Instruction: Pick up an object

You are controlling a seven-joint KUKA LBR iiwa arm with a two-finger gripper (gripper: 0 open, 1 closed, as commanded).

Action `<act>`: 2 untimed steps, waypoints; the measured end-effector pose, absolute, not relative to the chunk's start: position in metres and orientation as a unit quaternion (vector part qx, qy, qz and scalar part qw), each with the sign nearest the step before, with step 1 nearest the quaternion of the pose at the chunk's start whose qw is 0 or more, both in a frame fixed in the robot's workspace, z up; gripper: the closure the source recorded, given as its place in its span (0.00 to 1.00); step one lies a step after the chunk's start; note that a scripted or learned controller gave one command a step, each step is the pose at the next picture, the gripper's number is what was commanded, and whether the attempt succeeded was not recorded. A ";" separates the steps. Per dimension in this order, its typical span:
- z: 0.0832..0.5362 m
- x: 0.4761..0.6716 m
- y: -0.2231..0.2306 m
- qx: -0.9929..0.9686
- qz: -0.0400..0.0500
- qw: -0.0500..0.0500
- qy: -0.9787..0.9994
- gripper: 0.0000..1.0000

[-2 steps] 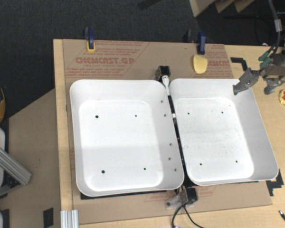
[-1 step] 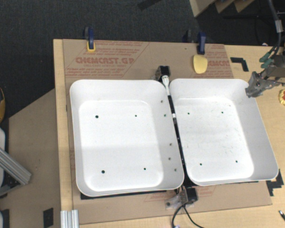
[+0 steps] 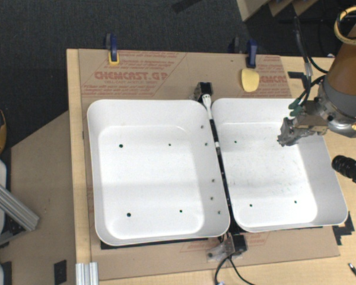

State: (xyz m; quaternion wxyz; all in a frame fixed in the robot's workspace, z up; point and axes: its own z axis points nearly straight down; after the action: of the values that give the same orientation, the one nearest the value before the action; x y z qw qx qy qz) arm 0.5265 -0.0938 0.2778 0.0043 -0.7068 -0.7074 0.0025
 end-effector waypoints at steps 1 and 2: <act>0.439 0.559 -0.060 -0.705 -0.007 -0.008 -0.709 1.00; 0.364 0.579 0.023 -0.704 0.002 0.003 -0.710 1.00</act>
State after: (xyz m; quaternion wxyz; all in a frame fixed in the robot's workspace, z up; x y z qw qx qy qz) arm 0.5795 0.0231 0.3641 0.0033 -0.7040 -0.7101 0.0018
